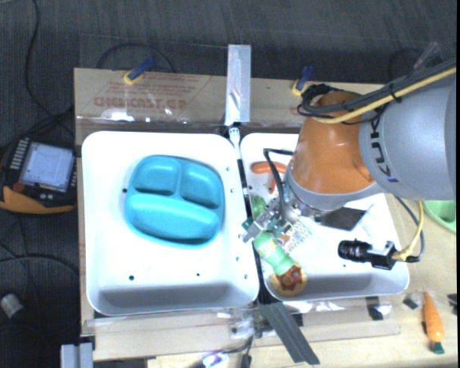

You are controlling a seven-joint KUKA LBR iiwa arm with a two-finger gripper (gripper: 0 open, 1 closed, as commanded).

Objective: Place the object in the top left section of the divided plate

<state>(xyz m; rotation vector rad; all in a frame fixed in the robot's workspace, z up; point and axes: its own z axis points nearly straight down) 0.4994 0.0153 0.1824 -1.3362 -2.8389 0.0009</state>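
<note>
1. The divided plate (175,199) is bright turquoise blue all over, plain and unpatterned.
2. Both bins are white: the left bin (107,282) and the right bin (383,282).
3. The arm (414,140) is grey, with an orange band (330,156) above the wrist.
4. A pale green object (273,251) with a brown, reddish end lies in the right bin.
5. The bench (161,98) is tan with faint red lettering.
6. The floor (31,52) is dark grey carpet.

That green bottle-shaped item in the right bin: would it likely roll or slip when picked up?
The green item looks rounded and elongated, so it would probably roll if nudged. Its surface seems smooth, so it might slip. It lies tilted against the right bin wall, just below the hand.
</note>
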